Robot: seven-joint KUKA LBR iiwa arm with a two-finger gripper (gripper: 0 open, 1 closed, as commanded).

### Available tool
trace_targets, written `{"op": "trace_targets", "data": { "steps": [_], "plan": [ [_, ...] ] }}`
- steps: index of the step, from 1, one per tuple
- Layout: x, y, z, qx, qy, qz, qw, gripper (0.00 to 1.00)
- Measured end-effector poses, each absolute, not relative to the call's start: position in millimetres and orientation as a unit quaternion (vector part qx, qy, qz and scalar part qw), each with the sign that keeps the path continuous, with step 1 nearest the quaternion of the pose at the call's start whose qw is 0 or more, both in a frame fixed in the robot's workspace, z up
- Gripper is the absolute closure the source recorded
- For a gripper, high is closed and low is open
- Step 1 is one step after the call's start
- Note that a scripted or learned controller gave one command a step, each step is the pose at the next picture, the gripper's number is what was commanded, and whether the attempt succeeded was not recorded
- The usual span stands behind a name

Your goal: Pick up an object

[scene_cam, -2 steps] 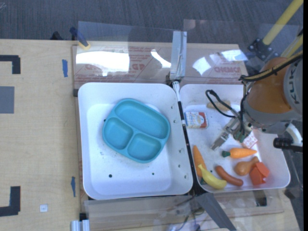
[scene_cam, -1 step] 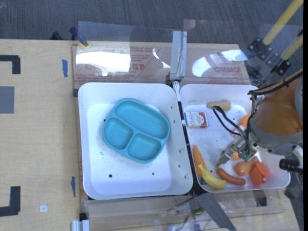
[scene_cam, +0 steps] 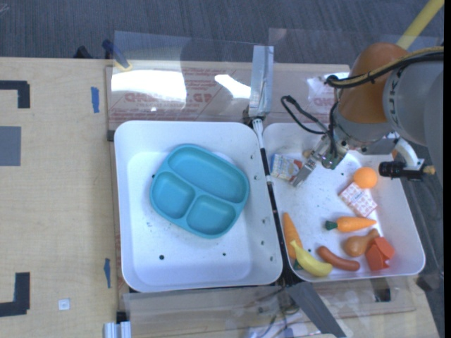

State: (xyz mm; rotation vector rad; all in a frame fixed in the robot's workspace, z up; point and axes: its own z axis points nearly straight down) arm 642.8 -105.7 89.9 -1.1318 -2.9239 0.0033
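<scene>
My gripper (scene_cam: 306, 167) hangs low over the back left part of the right bin (scene_cam: 412, 217), slanting down to the left. Its tip is right beside a small white and blue packet (scene_cam: 281, 165); I cannot see whether they touch. Farther right in the same bin lie an orange ball (scene_cam: 365, 177), a red-and-white checkered box (scene_cam: 359, 201) and a short carrot (scene_cam: 349, 224). Along the front lie a long orange carrot (scene_cam: 290, 231), a yellow banana (scene_cam: 310, 260), a red sausage (scene_cam: 338, 258), a brown pear (scene_cam: 356, 245) and a red block (scene_cam: 379, 253).
The left bin (scene_cam: 134, 259) holds a blue divided plate (scene_cam: 201, 190). A raised divider (scene_cam: 268, 189) separates the two bins. A clear panel (scene_cam: 183, 83) stands behind them. Black cables (scene_cam: 299, 115) loop off the wrist above the right bin's back edge.
</scene>
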Motion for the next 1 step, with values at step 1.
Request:
{"op": "trace_targets", "data": {
  "steps": [1],
  "plan": [
    [568.5,-164.1,89.3,-0.364,-0.931,0.0012,-0.005,0.00]
  ]
}}
